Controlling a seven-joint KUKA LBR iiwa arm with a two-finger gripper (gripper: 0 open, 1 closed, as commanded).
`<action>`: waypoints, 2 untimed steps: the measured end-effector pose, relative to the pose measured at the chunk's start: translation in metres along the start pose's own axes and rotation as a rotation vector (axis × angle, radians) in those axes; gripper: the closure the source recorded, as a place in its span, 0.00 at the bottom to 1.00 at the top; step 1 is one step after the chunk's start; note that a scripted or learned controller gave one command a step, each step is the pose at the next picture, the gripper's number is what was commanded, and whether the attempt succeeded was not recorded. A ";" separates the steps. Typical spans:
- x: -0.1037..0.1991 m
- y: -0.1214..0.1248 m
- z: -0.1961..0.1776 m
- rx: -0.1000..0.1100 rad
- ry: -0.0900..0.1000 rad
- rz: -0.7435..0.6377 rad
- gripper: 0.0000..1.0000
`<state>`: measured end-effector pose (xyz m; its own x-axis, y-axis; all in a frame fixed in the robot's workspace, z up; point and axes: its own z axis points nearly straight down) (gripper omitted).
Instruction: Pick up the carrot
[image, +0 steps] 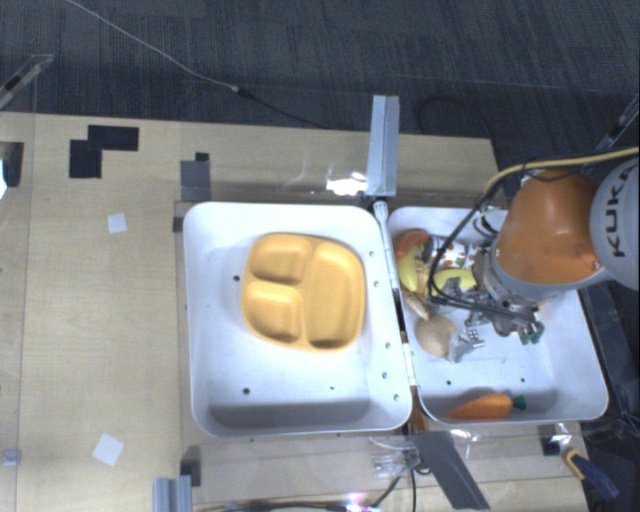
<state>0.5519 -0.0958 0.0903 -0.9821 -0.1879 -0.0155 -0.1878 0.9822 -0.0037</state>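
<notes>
My gripper (470, 340), its grip unreadable from here, hangs above the carrot (481, 406); next I must drop toward it.

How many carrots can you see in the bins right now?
1. The carrot lies along the near wall of the right bin, below the gripper. The arm covers part of that bin, so another could be hidden.

Left bin (215, 330) holds a yellow three-compartment tray (303, 290), lying flat near centre. Right bin (575, 385) contains a red-and-yellow fruit (408, 246), a yellow item (415, 273) just beside it, and a beige rounded object (432, 335) below.
</notes>
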 end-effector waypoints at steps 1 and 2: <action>0.015 -0.006 0.000 0.001 -0.003 -0.299 1.00; 0.016 -0.069 -0.034 -0.002 0.005 -0.594 1.00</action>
<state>0.5485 -0.1662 0.1241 -0.7087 -0.7055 -0.0072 -0.7055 0.7087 -0.0082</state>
